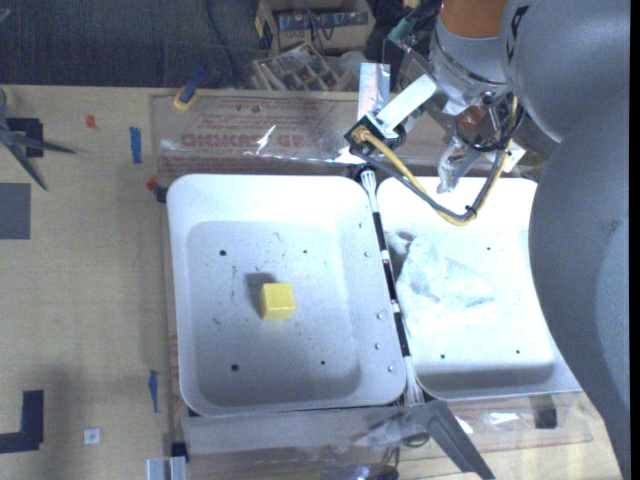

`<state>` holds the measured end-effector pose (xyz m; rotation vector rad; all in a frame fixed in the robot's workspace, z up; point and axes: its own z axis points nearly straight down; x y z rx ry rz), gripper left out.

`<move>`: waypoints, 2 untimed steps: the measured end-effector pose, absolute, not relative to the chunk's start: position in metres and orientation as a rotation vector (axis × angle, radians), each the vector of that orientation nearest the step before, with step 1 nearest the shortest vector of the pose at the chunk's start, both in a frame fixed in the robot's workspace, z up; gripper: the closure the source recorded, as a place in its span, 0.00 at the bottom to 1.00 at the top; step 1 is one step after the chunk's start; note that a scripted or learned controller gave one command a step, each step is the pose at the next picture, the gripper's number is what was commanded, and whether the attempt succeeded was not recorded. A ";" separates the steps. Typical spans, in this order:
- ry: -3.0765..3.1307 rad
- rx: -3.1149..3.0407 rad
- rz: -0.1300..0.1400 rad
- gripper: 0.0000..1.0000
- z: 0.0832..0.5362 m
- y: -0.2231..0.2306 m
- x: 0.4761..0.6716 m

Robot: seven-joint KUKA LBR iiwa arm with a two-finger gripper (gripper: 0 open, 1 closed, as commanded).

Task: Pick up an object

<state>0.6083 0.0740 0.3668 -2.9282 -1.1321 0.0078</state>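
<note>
Camera view
Writing: faint red lettering on a clear plastic sheet [255,133] behind the bins was too blurred to read.
Arm: the grey arm [575,88] came in from the right, its orange band [478,3] high at the top, bent down over the far edge of the right bin [480,368].
Jaws: the gripper [452,173] hung near that bin's far rim; whether it was open or closed could not be told.
Block: a yellow block [277,301] lay near the middle of the left bin [200,208], well apart from the gripper.
Right bin: a crumpled clear bag [430,273] lay on its left side.
Worktop: tan worktop [70,268] lay left of the bins.
</note>
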 end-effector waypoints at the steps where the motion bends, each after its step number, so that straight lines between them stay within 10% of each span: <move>1: -1.710 -2.633 0.006 0.00 0.365 0.026 0.632; 2: -0.878 -3.013 0.010 0.00 0.330 -0.047 0.624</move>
